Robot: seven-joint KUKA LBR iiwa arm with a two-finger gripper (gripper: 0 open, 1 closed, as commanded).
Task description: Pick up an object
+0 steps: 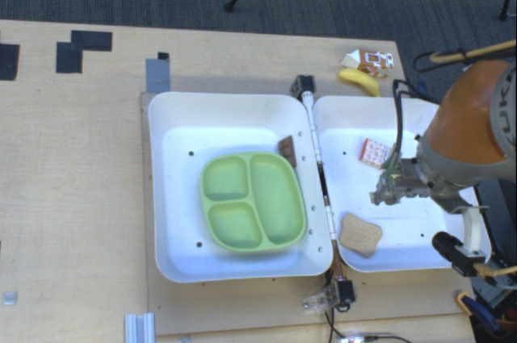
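Over the right bin (355, 117), pincer (386, 196) above the floor, grip state unclear, bread slice (360, 235) nearby.

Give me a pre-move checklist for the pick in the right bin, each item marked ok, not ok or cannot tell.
1. Target in view: the tan bread slice lies flat near the front of the right bin. Ok.
2. Second candidate: the small red and white packet lies further back in the same bin. Ok.
3. Tool over the right bin: the tool sits between the two items. Ok.
4. Tool lined up above a target: it is off to the side of both. Not ok.
5. Tool carrying nothing: cannot tell.
6. Green divided plate apart from the work, in the left bin. Ok.
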